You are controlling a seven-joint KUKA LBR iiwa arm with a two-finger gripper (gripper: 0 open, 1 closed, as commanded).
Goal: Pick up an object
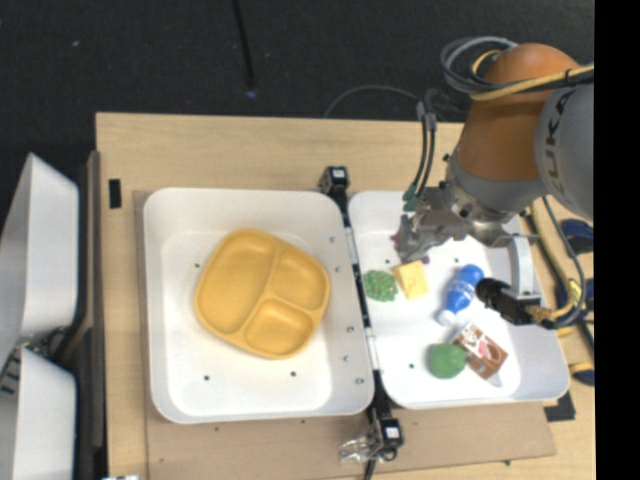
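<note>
My gripper (412,245) hangs over the right bin (400,383), just above a small yellow block (411,279). A purple bit shows at the fingertips, right at the block's top edge. To the block's left lies a green round piece (379,286). A blue and white bottle (460,293) rests to its right. Nearer the front sit a green ball (447,360) and a brown patterned packet (482,352). I cannot make out the finger gap from this angle.
The left bin (170,368) holds a yellow divided plate (262,292). A black clamp (333,179) sits at the back between the bins, another fitting (375,438) at the front. White boxes (40,258) stand off the bench's left side.
</note>
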